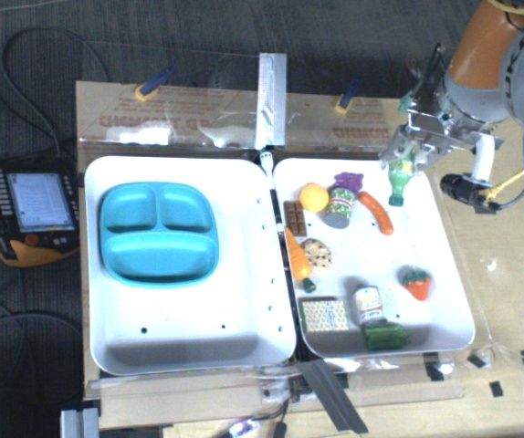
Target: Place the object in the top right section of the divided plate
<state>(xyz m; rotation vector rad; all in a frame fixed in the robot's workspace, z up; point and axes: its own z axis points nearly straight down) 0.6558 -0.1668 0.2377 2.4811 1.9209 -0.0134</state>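
Note:
The blue divided plate lies in the left white bin; its top right section holds nothing. My gripper hangs over the far right corner of the right bin. A small green bottle stands upright directly under the fingertips, its pale top caught between them, so the gripper looks shut on it. The grey and orange arm comes in from the upper right.
In the right bin lie a yellow-orange ball, a purple-lidded can, a red sausage, a chocolate bar, a carrot, a cookie, a strawberry, a tin and a cracker box.

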